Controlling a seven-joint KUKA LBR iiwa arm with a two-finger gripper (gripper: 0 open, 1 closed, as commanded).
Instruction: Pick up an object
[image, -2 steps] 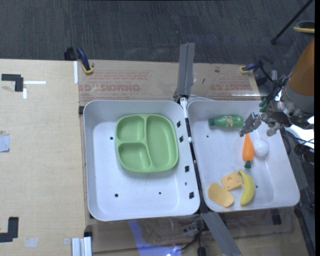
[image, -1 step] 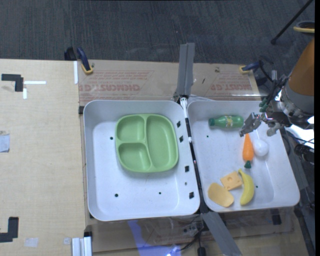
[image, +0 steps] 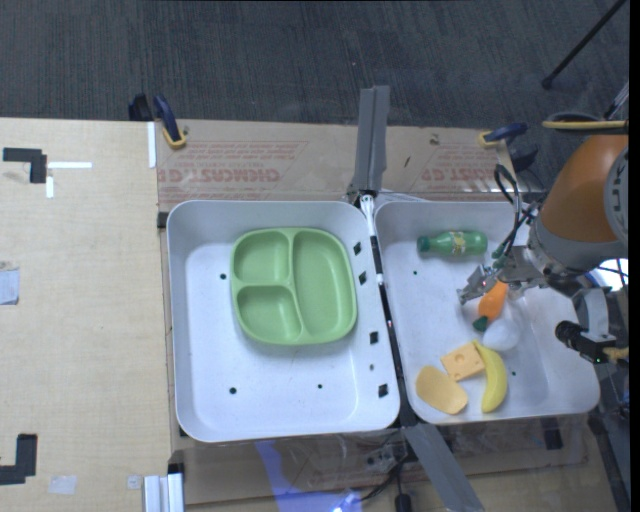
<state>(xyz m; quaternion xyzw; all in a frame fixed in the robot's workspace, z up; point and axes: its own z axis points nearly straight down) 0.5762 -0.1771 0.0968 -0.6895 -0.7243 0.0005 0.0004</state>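
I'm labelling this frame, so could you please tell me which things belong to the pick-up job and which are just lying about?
Job:
- gripper
- orange toy carrot at its tip
- right white bin

Lying about:
- green plastic bottle
- yellow toy banana
- yellow cheese wedge
- green divided plate

Hidden and cut-off parts around the right bin

The arm runs off the right edge — its base and most of its links lie beyond the frame. The gripper overlaps the orange carrot-like toy, so whether the fingers actually close on it cannot be told. A pale, whitish object just below the carrot is too blurred to name. The right bin's far-right rim is covered by the arm — and a dark stand is cropped at the top right corner.
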